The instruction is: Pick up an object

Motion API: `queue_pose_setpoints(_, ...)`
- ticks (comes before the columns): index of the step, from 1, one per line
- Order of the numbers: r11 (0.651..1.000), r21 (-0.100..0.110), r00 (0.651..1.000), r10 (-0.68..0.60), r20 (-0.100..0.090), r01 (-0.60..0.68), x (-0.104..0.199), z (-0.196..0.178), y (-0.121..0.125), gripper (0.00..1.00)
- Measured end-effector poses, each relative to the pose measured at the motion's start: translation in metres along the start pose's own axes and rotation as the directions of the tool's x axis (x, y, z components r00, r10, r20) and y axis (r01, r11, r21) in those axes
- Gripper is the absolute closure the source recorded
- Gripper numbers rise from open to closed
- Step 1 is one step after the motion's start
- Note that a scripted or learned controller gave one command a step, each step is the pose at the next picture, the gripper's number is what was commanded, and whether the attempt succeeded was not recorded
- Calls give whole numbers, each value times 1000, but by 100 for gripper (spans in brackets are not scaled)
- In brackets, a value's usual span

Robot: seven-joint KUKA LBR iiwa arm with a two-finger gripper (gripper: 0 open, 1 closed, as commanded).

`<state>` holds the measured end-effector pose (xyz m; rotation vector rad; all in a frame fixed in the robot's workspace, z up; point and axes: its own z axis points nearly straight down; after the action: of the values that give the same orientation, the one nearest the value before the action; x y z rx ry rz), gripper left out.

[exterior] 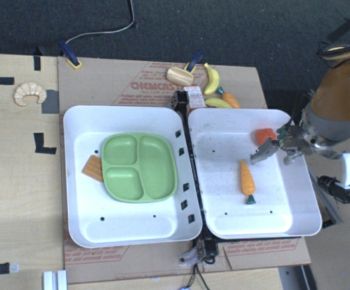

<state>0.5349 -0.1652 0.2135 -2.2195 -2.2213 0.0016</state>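
- A dark carpet runs behind the table (17, 162), where a cardboard sheet (144, 86) carries two shallow white bins side by side.
- The left bin (78, 216) holds a green divided plate (139, 167), with a brown cracker (92, 168) tucked against the plate's left edge.
- In the right bin (295, 213) a carrot (246, 179) lies near the middle, and a red-orange piece (264, 135) sits by the far right corner.
- My gripper (274, 151) hangs over the right bin's right side, just beside the red-orange piece, fingers spread with nothing between them.
- Beyond the bins lie a banana (211, 80), a bread roll (179, 75) and, far left, a croissant (29, 93).
- Risk, as I judge it: I sit between two targets, so coming down here could close on bare bin floor.
- The red-orange piece is close to the wall, so a finger could catch the rim or push the piece away.
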Motion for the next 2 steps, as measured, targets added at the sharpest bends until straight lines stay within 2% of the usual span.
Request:
queue_pose_setpoints(1, 1000, -5, 1000, -1, 0, 1, 20, 127, 8, 0)
queue_pose_setpoints(2, 1000, -8, 1000, 0, 5, 0, 18, 117, 8, 100)
